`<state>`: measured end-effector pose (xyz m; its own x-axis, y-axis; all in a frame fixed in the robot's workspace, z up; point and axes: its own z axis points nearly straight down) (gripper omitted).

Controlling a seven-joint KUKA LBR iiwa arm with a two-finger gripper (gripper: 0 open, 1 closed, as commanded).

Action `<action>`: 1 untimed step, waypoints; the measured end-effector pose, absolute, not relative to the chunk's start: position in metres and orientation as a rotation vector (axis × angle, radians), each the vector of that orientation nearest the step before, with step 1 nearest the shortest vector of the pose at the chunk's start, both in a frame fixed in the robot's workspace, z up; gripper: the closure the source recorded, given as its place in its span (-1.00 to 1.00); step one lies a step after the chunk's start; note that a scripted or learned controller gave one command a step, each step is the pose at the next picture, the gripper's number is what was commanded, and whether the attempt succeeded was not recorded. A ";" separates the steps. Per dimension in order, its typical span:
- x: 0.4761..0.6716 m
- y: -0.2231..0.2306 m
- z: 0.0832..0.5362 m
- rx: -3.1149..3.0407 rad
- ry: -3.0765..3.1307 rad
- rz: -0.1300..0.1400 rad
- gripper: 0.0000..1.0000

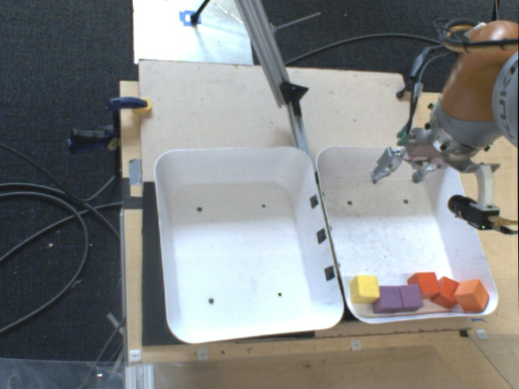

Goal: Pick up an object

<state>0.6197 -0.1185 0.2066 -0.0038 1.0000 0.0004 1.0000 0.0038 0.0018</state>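
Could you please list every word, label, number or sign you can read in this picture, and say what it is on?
No readable text anywhere.
The three small dark tags on the wall between the two bins are too small to show any marks.
The blocks, the bins and the arm carry no visible writing.

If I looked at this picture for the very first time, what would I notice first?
Probably the colorful blocks lined up along the near edge of the right bin: a yellow block, a purple block and orange blocks. Next, the big orange and grey robot arm reaching in from the right, with its gripper open above the far end of that bin, holding nothing.
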 end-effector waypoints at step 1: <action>0.611 -0.146 0.087 2.225 2.225 -0.007 -1.00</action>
